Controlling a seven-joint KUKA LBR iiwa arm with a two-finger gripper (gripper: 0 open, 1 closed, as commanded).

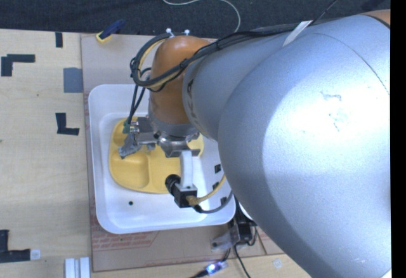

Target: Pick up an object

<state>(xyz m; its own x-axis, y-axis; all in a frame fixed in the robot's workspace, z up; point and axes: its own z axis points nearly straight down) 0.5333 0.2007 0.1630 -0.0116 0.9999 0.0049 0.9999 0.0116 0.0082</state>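
Observation:
A yellow, dish-like object (pixel 132 167) lies in the white bin (pixel 101 143), filling much of the bin's floor. The gripper (pixel 158 146) hangs low over the right part of this yellow object, under the orange band (pixel 174 70) of the wrist. The gripper's body hides the spot where it meets the object, so contact cannot be judged. A white and black part (pixel 183 183) of the tool reaches toward the bin's near side. The big grey arm (pixel 304 143) covers the right half of the view.
A small dark speck (pixel 130 202) sits on the bin floor near the front. A blue and yellow item (pixel 110 30) lies on the bench at the back. Black tape marks (pixel 65 123) dot the wooden bench on the left. A white cable (pixel 203 2) loops behind.

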